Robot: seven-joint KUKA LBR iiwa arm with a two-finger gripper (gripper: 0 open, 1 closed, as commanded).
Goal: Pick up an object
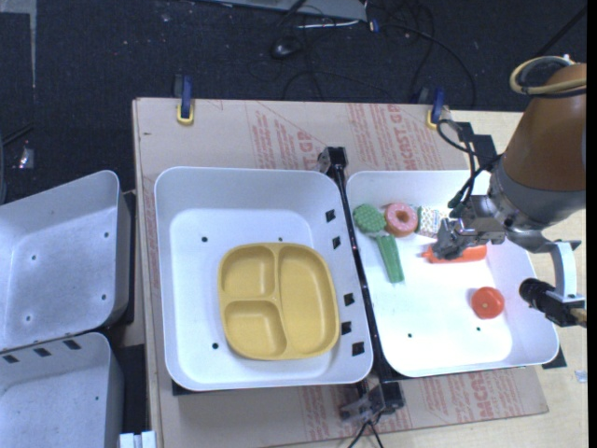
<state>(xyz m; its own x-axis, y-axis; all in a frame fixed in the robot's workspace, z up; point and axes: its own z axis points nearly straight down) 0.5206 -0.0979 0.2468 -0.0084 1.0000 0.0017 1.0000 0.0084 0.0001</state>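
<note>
In the right bin (438, 343) lie a green brush-shaped toy (382, 239), a pink ring donut (402, 218), a small white speckled piece (428, 219), a flat orange-red piece (466, 253) and a red round tomato-like toy (487, 301). My gripper (453, 239) hangs low over the left end of the orange-red piece, at or just above it. The gripper body covers part of that piece, and contact cannot be made out.
The left bin (187, 250) holds a yellow divided plate (278, 300). A black rail with clips (353, 269) runs between the two bins. Grey trays (56, 250) sit off the bench at the left. The arm's bulk (550, 147) looms over the right bin's far right corner.
</note>
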